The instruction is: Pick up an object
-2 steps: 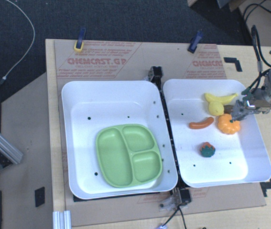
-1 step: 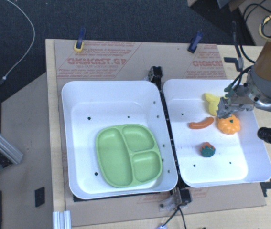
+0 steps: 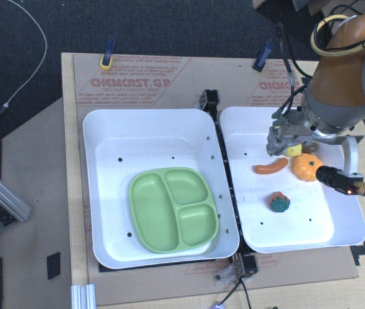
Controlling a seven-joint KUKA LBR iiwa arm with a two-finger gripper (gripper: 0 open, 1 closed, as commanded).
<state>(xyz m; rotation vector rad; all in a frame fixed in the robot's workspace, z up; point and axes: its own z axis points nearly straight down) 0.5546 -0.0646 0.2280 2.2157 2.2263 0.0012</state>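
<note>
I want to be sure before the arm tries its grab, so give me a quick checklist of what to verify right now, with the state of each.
1. Gripper is over the right bin: ok.
2. Something is within reach of it: ok, a yellow piece sits right at the gripper, with the orange sausage and the orange fruit close by.
3. Fingers open or shut: cannot tell, the wrist hides them.
4. An object is already held: cannot tell.
5. Neighbours spaced for a clean grab: not ok, yellow piece and fruit look crowded together.
6. Blue-green toy lies apart from the others: ok.
</note>
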